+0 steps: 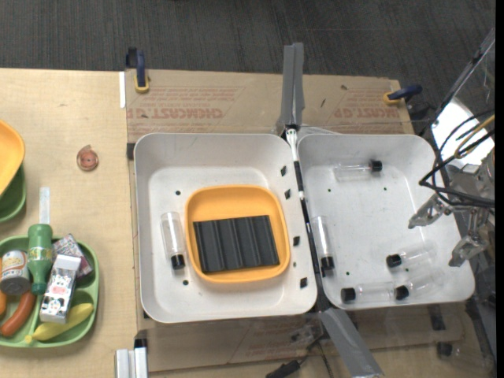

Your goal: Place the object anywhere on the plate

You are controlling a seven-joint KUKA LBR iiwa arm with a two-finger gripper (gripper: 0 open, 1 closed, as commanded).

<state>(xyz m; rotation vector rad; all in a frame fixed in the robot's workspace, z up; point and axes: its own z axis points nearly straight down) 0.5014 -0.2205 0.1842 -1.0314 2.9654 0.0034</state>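
Note:
An orange plate (235, 201) rests in the left bin (153, 211). A dark grey ribbed slab (235, 243) lies flat on the plate's middle. A clear tube with a black cap (172, 239) lies in the left bin beside the plate's left rim. The right bin (354, 211) holds several more clear capped tubes, one at the back (354, 169), one along the left wall (319, 241) and one towards the front right (409, 257). My gripper (442, 235) hangs over the right bin's right edge, open, with nothing between its fingers.
A cardboard sheet (260, 105) lies under the bins, held by clamps (138, 73) at the back. On the bench to the left stand a green tray of toy food (47, 290), stacked bowls (9, 172) and a small pink piece (87, 158). Cables (465, 144) hang at the right.

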